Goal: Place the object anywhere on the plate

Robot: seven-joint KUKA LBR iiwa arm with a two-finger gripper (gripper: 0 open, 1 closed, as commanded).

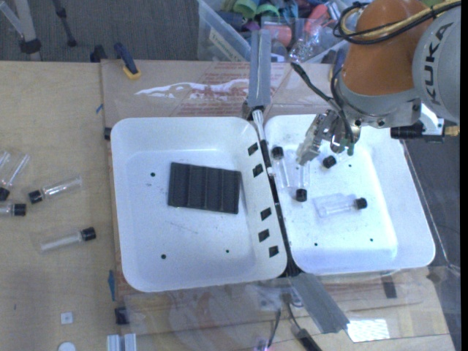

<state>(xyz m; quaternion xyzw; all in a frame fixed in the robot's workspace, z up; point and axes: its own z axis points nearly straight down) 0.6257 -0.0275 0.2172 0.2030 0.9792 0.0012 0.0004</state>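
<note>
A black ridged plate (205, 187) lies flat in the left bin (139, 262), a little left of its middle. Three clear vials with black caps lie in the right bin (380, 247): one (336, 205) near the middle, one (281, 165) by the divider, one (300, 183) between them. A loose black cap (329, 161) sits further back. My gripper (307, 151) hangs over the back left part of the right bin, tilted down towards the left, just above the vials near the divider. I see nothing held in it.
A clear tub of coloured toys (292, 6) stands behind the bins. Several spare vials (62, 189) lie on the bench to the left. A grey divider bar (257, 72) runs back from between the bins.
</note>
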